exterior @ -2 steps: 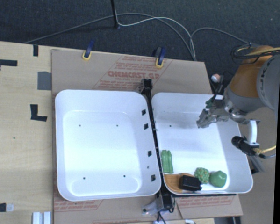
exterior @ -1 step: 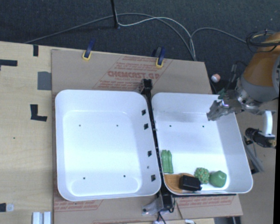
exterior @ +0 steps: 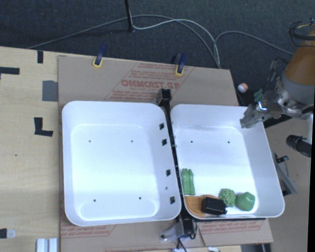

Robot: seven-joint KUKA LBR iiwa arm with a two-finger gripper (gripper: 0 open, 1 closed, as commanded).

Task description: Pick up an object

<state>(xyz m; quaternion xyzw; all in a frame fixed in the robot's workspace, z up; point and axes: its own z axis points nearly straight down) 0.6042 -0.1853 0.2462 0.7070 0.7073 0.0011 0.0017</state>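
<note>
The right bin (exterior: 220, 129) holds its objects along the near edge: a green ridged vegetable piece (exterior: 188, 181), an orange-brown plate-like piece (exterior: 194, 205) with a black block (exterior: 213, 206) on it, a knobbly green broccoli-like piece (exterior: 227, 196) and a smooth green round piece (exterior: 245, 201). The arm's gripper (exterior: 250, 117) hangs over the far right corner of the right bin, well away from all of them. Nothing shows between its grey fingers.
The left bin (exterior: 79, 118) stands beside the right one, with a black divider strip (exterior: 169, 150) between them. Both rest on a cardboard sheet (exterior: 144, 82) held by clamps at the back. Cables run across the dark floor behind.
</note>
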